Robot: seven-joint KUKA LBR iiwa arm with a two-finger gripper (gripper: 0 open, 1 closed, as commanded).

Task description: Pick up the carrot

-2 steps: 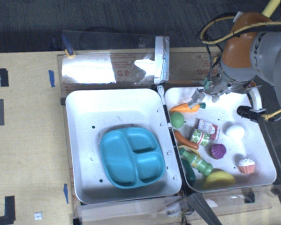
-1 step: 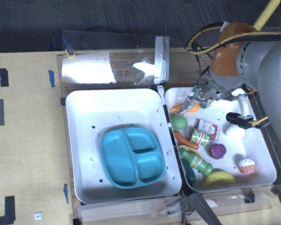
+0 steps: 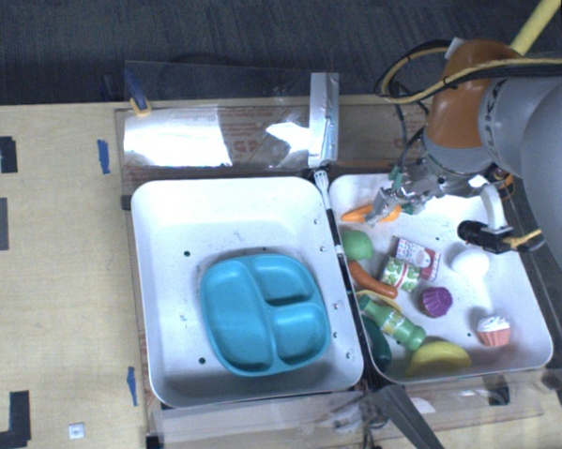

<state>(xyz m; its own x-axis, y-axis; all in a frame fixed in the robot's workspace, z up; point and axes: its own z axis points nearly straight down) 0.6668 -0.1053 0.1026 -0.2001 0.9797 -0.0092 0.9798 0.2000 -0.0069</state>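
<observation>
- Camera view, bench from above: you see two shallow white bins side by side, and the grey arm with its orange band comes in from the right over the far end of the right bin.
- The gripper hangs at that bin's far-left corner, close by the wall it shares with the left bin.
- A carrot lies just to the left of the gripper, its orange body pointing away from the fingertips toward the dividing wall; its long axis runs roughly left to right across the bin, tilted a little.
- The near end of the carrot looks to touch or sit under the gripper tip, but you cannot tell from this slant whether the jaws are open, closed or already pinching it.
- A second orange piece, possibly another carrot, lies nearer the bin's middle along the dividing wall, just below a green round fruit, with its axis running diagonally.
- Other items share the right bin: a small carton, a purple piece, a green bottle, a yellow fruit, a cupcake and a white egg-like piece.
- In the left bin sits a blue divided plate, well apart from the action.
- Judgement for you: the coming grasp turns on closing across the carrot's short width, so the jaws need to straddle its left-right axis, with the bin wall crowding the far side.
</observation>
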